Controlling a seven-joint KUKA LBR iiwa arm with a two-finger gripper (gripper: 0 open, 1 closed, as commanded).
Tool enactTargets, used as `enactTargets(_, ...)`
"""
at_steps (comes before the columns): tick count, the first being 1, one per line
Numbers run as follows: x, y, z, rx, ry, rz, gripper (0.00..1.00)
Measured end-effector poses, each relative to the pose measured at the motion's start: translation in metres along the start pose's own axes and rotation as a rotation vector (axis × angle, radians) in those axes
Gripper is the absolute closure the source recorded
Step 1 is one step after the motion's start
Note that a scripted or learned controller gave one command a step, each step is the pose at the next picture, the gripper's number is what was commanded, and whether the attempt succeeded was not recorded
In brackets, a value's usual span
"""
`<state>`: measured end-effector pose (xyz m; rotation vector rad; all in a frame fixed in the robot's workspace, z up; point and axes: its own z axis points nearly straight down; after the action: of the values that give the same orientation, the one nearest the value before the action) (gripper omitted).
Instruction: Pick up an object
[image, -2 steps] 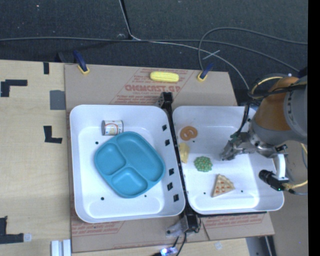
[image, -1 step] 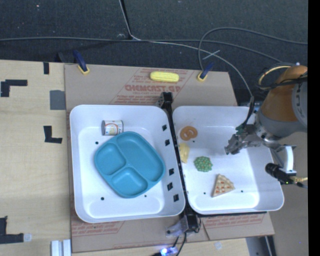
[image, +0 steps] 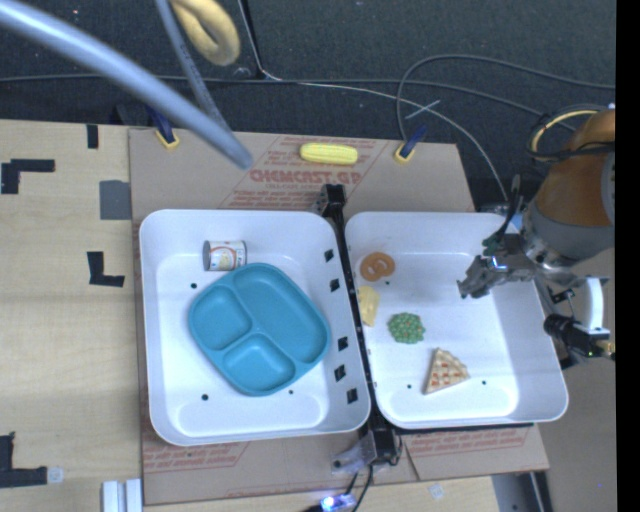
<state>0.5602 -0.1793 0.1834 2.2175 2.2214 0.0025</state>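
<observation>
From the camera view we see 2 shallow white bins side by side on a cardboard-covered bench. The left bin (image: 160, 330) holds a blue divided tray (image: 258, 327) lying flat, and a small can (image: 224, 256) on its side just beyond the tray's far-left corner.

The right bin (image: 500, 400) holds 4 small items: a pretzel-like ring (image: 377, 266) at the far left, a pale yellow piece (image: 368, 305) against the left wall, a green clump (image: 405, 327) near the middle, and a pizza slice (image: 444, 371) nearer to us.

The gripper (image: 478, 281) hangs over the bin's right half, well apart from all 4; we cannot tell its state.

A yellow corn cob (image: 328, 153) lies on the cardboard beyond the bins.
</observation>
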Motion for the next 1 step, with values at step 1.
enactTargets(1, -0.0001, 0.0013, -0.0531, -0.001, -0.001, 0.000, 1.00)
